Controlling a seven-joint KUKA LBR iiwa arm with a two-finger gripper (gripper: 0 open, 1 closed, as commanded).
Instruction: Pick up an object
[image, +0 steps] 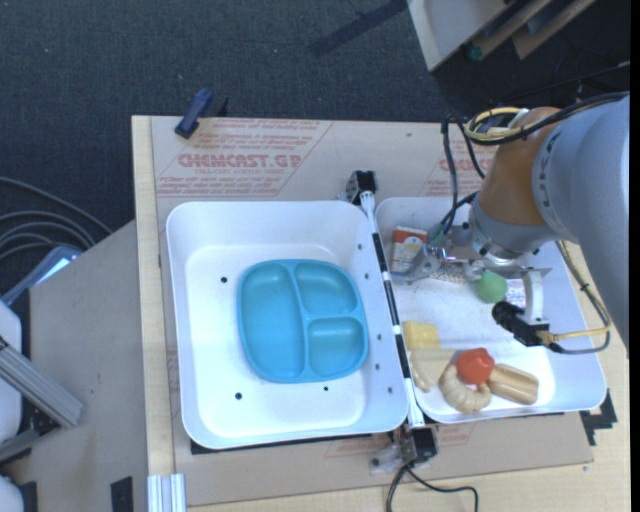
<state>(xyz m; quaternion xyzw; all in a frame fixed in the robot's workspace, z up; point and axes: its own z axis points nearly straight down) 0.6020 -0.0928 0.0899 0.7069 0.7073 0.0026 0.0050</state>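
Holding blue divided plate (301, 320): left bin (190, 240) | right bin (575, 385): toy foods (480, 378) | gripper (470, 262) state: cannot tell

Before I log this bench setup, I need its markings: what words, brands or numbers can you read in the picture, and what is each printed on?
"CHEMCAST GP", large red letters, on the brown board under the bins, behind the left bin.
Smaller red lines above and below that name on the board: too blurred to read.
Red print on the board behind the right bin: cut off by the arm, unreadable.
Red and white packet in the right bin: print too small to read.
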